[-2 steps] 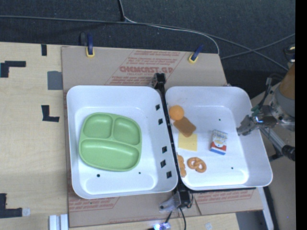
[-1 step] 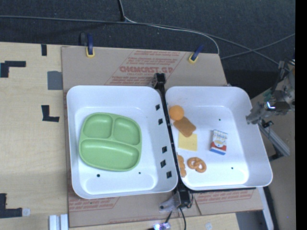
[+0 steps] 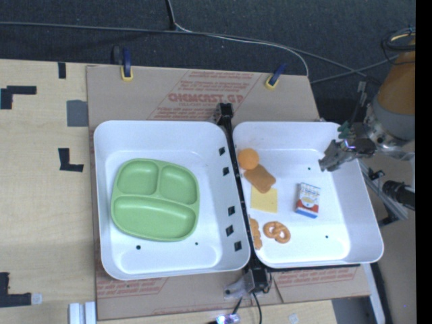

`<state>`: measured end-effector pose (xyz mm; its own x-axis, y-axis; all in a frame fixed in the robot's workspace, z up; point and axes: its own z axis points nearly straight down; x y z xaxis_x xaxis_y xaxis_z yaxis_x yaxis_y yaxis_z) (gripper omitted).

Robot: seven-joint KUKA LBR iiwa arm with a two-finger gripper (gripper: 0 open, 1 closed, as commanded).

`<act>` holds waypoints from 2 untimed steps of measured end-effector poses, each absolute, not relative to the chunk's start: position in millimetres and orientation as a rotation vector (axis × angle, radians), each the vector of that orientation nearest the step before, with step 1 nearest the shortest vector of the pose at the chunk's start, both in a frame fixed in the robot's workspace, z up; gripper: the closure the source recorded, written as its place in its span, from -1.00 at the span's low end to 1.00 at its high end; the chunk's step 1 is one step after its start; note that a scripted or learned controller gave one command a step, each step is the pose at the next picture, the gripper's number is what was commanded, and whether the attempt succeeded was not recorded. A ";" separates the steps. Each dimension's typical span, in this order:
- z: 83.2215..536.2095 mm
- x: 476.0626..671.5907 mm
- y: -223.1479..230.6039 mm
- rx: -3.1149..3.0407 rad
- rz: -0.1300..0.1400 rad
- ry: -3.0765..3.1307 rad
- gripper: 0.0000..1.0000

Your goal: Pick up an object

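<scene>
In the right bin, a pretzel lies at six o'clock, a small carton toward three, with a cheese slice, brown bread piece and orange ball beyond. The gripper hangs over the bin's two o'clock rim, gripping nothing; I cannot tell its spread.

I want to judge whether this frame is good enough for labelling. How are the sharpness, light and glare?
Camera view: light is even and soft, with faint shadows under the green tray and small box; the white bins look bright but not blown out; the gripper at the right bin's edge is blurred, its jaws unclear; the pretzel is soft.
</scene>
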<state>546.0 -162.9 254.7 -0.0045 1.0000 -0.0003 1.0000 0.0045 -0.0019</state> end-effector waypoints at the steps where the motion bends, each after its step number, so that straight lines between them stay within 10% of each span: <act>1: 242.0 572.8 -114.4 -2.214 0.002 -2.227 1.00; 2: 227.3 592.7 -62.2 -2.214 0.002 -2.227 1.00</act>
<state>592.7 -62.2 227.3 -0.0063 1.0000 0.0002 1.0000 0.0063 -0.0017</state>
